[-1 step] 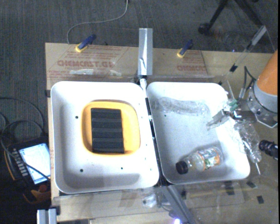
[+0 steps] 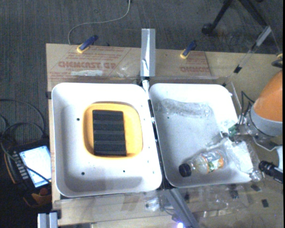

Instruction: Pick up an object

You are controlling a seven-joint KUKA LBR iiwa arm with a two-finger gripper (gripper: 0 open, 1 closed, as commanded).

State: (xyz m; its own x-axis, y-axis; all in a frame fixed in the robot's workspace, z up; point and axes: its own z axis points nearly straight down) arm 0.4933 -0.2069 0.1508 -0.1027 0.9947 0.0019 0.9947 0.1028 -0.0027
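Red "CHEMCAST" lettering ran across the bench's board (image 2: 85,64), while the claw (image 2: 235,132), half lost among glare at the right bin's (image 2: 190,96) far edge, left its grip impossible to tell, and a clear black-capped bottle (image 2: 204,164) with an orange label lay on its side near that bin's front.
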